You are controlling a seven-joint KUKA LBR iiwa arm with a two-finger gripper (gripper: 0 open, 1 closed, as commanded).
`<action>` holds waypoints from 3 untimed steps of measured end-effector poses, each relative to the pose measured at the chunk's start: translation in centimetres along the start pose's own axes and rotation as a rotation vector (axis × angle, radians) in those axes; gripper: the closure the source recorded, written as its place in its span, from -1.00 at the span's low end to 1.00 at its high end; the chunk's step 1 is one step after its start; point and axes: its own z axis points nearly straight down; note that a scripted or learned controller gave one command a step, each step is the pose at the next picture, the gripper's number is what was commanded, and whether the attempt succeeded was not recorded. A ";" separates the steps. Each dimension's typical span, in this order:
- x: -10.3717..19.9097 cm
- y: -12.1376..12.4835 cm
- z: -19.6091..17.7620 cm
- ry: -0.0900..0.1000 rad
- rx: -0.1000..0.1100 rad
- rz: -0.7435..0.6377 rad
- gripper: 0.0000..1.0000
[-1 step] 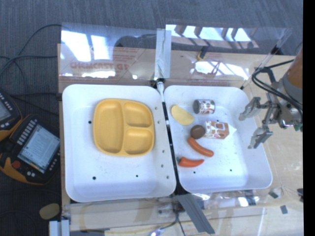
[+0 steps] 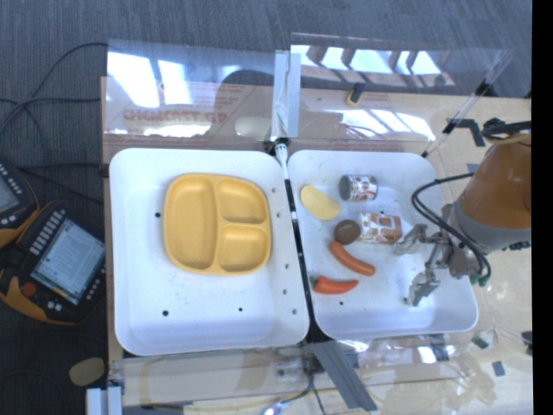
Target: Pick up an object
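Overhead, slanted view of the bench carrying two shallow white bins set side by side. The left bin holds a yellow three-compartment tray, lying flat near the bin's centre and slightly toward its far edge. The right bin holds the loose objects, all gathered in its left and middle part. A small can lies on its side near the far edge; a pale yellow chip-shaped piece lies just left of it, close to the wall shared with the left bin. A brown round object sits near the bin's centre, with a small printed packet just beside it on the right. An orange sausage-like piece lies at a slant just below the brown object, and an orange carrot with a green tip lies near the left wall, toward the near edge. The arm, grey with an orange band, enters from the right over the right edge of the right bin. Its gripper hangs low over the right part of that bin, to the right of the packet and apart from every object; its two fingers stand spread, one toward the packet and one toward the near edge, with nothing between them.
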 end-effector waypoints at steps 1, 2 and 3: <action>-0.2 0.1 -1.1 -0.004 0.004 -0.004 1.00; -0.8 8.7 -0.2 -0.006 -0.004 0.223 1.00; -5.2 17.3 -11.4 0.010 -0.005 0.024 1.00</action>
